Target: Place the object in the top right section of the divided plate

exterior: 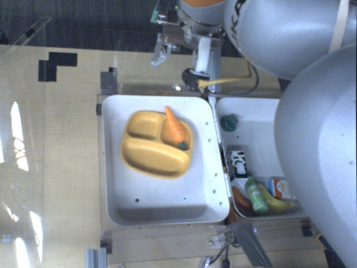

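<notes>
The carrot [174, 128] lies in the divided plate's [150, 161] far-right section, tip pointing far-left; gripper [184, 54] state unclear

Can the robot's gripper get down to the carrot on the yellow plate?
Probably yes. The carrot lies uncovered on the yellow plate, and the gripper hangs beyond the bin's far edge with nothing between.

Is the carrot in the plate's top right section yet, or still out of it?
In. The carrot lies tilted in the top right section of the yellow divided plate, its green end toward the lower rim. The pincer is above the bin, apart from it.
</notes>
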Controlling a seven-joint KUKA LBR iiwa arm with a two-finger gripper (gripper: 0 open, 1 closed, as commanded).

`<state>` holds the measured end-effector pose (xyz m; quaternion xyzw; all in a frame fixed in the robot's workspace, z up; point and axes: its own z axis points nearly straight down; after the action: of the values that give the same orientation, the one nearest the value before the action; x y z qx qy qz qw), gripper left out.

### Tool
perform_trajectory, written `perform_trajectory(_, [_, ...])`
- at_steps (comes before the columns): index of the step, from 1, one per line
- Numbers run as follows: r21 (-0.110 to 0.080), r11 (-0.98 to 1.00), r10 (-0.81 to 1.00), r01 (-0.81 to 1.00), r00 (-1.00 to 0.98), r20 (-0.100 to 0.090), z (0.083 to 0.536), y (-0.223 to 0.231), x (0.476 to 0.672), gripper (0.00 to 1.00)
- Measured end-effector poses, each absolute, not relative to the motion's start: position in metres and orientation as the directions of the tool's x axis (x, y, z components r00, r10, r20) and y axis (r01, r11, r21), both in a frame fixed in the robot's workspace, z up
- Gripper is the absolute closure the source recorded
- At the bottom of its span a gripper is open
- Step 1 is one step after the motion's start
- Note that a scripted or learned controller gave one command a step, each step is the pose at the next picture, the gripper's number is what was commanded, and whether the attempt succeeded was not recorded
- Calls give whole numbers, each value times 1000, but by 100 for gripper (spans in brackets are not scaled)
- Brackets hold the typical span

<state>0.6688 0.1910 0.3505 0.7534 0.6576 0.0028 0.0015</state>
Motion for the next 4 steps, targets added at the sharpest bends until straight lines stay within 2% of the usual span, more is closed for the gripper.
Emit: perform_trajectory(4, [6,-135,991,991,135,2,351,191,669,0])
